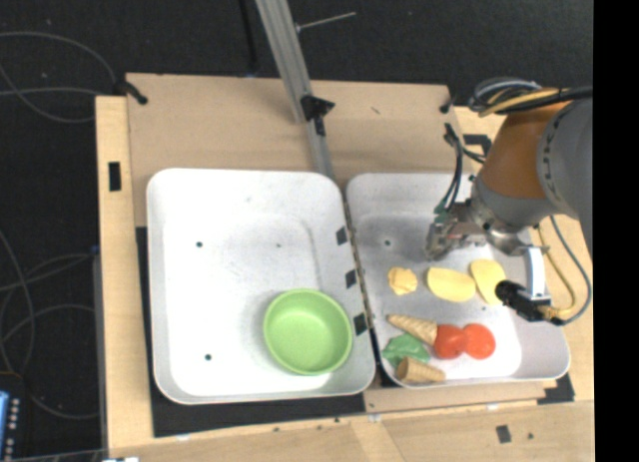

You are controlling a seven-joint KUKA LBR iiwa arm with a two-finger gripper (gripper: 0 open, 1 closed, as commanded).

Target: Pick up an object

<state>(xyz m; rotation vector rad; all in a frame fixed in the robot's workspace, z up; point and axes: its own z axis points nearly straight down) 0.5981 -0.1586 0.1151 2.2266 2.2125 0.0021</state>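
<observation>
Camera view, jaws [442,240] above right bin [399,213], green bowl [307,330] left

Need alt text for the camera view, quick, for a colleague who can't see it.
The pincer hangs over the right bin, above yellow toy pieces, a red tomato and cones. The left bin holds a green bowl.

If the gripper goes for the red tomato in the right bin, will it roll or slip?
The tomato looks round and glossy, so it may slip from the fingers and roll if nudged. The cone touching its left side might check a leftward roll. It is probably a light toy.
</observation>
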